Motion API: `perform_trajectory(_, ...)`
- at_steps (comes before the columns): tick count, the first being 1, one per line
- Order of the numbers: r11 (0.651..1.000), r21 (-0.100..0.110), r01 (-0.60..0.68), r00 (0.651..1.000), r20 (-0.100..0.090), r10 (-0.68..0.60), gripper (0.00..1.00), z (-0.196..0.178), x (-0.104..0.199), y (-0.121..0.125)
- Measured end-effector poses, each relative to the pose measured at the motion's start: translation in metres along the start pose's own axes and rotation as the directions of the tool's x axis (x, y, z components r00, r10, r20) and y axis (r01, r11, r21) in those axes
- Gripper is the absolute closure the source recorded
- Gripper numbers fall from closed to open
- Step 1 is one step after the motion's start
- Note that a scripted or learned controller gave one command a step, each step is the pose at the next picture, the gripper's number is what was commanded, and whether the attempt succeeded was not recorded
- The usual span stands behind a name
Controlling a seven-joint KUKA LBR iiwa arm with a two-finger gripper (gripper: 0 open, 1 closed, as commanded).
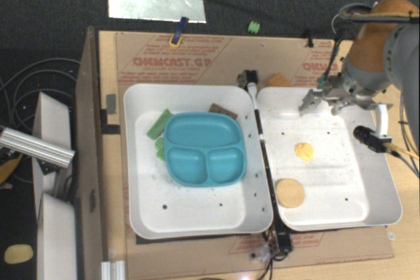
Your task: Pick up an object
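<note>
Nearest the camera, at the lower middle of the frame, a flat round tan disc (289,193) lies on the floor of the right-hand shallow white bin (374,197), close to that bin's lower left corner. Just above it, near the bin's middle, sits a small yellow-orange crumpled lump (304,151), apart from the disc. The left-hand shallow white bin (141,206) touches the right one along a shared dark seam and holds a blue plastic tray with three compartments (204,149), lying flat at the bin's centre. A green flat strip (158,124) pokes out from under the tray's upper left edge, and a brown flat piece (223,111) shows at its upper right edge. Both bins rest on a sheet of brown cardboard printed with red letters (170,56) that covers the table.

At the upper right of the frame the grey arm with its orange band (387,42) reaches over the right bin's upper edge. Its tool (325,100) hovers above the bin's upper part, well apart from the lump and the disc. The fingers (308,103) appear spread with nothing between them, though at this angle the gap is hard to judge.
</note>
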State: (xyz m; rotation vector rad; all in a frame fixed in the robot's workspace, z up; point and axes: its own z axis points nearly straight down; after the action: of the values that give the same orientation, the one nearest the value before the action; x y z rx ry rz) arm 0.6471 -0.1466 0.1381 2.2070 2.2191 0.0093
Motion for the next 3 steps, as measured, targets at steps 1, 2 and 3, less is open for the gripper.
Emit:
perform_trajectory(1, 1.000, 0.018, -0.005, 1.000, -0.006, 0.005, 0.00, 0.056, 0.015, -0.057)
perform_trajectory(2, 1.000, 0.008, -0.005, 1.000, -0.002, 0.005, 0.00, 0.011, -0.002, -0.073)
perform_trajectory(3, 1.000, 0.012, -0.002, 1.000, -0.005, 0.002, 0.00, 0.053, 0.022, -0.084)
